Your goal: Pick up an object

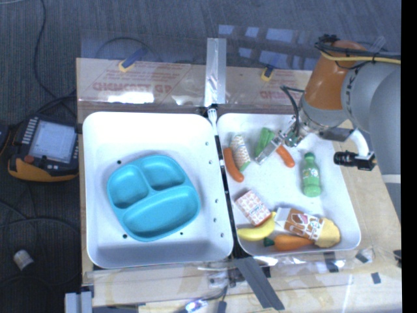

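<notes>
My gripper [276, 145] hangs low over the back of the right bin [348, 204], reaching in from the grey arm with the orange band at the upper right. It sits right over a green item [266, 137] and next to a small orange carrot [285, 156]; whether it touches either is unclear. A green bottle [311, 173] lies just to its right. To its left lie a striped packet [241, 150] and an orange sausage-shaped toy [232, 164].
Near the right bin's front are a red-and-white box [251, 207], a banana [255, 231], a juice carton [300, 223], a carrot [290, 242] and a yellow fruit [331, 234]. The left bin [98, 139] holds a blue divided plate [154, 195].
</notes>
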Robot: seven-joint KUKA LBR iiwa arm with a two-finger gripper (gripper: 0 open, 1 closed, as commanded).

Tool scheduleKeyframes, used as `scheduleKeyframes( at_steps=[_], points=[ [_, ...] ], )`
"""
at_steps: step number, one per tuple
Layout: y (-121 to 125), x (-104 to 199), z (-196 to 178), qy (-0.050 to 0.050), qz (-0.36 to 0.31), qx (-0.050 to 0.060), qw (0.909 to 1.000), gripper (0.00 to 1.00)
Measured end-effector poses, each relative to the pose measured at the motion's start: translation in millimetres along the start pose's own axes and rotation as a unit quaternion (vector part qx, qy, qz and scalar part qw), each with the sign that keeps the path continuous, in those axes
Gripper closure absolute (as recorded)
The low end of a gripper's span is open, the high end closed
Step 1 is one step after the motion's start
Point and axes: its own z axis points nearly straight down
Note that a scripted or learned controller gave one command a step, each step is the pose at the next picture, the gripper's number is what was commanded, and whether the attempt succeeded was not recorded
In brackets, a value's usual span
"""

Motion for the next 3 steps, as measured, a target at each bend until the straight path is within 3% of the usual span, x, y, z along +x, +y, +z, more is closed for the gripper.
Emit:
scheduleKeyframes(
  at_steps=[1,2,3],
  points=[
    [2.2,-0.3,-11.6,-0.002,0.0,-0.002,1.0,1.0],
    [2.3,-0.3,-11.7,-0.002,0.0,-0.002,1.0,0.0],
    [-44.5,23.8,-1.1,0.0,0.033,-0.001,0.9995,0.0]
  ],
)
